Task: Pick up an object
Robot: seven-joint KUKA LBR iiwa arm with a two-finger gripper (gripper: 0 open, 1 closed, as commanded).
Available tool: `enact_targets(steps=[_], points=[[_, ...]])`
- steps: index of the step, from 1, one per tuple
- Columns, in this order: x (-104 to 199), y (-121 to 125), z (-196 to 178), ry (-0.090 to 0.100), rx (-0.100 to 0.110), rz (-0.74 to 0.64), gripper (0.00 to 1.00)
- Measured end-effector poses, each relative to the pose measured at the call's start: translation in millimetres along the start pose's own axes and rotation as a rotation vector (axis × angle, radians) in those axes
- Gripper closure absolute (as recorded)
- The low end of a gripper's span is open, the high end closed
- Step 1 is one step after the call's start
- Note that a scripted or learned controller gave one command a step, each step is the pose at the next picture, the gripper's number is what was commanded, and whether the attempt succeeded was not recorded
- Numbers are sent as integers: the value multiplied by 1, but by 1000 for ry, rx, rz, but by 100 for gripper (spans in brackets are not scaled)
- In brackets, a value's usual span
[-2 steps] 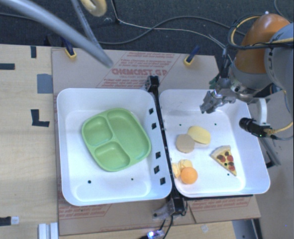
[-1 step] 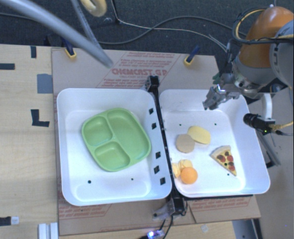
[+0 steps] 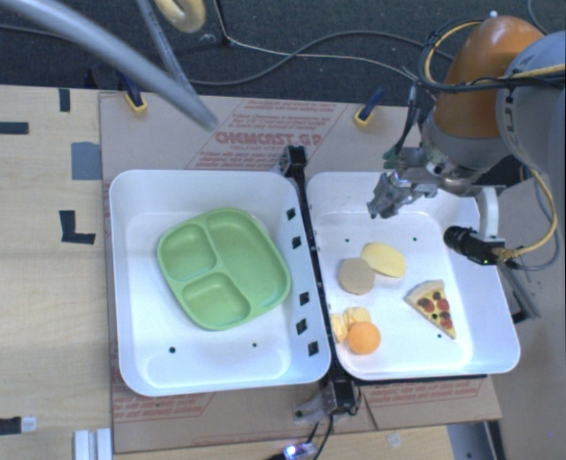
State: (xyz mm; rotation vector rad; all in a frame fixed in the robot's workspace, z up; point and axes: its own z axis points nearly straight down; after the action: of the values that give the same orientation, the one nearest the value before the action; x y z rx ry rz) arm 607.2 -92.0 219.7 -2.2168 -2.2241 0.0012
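Note:
The right bin (image 3: 488, 348) holds a yellow oval piece (image 3: 386, 259), a tan round piece (image 3: 355, 277), a pizza slice toy (image 3: 432, 306) and an orange ball (image 3: 363, 338) next to a small yellow piece (image 3: 342, 322). My gripper (image 3: 386, 203) hangs over the upper part of the right bin, above and apart from the yellow oval piece. Nothing shows between its fingers.
A green divided tray (image 3: 223, 267) lies in the left bin (image 3: 129, 286). A black divider (image 3: 304, 247) with clips separates the two bins. Cables run across the dark floor behind the bench, and a grey pole crosses the upper left.

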Motion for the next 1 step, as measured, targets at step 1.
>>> enact_targets(steps=[1], points=[[54,-3,-10,0,-1,-2,100]])
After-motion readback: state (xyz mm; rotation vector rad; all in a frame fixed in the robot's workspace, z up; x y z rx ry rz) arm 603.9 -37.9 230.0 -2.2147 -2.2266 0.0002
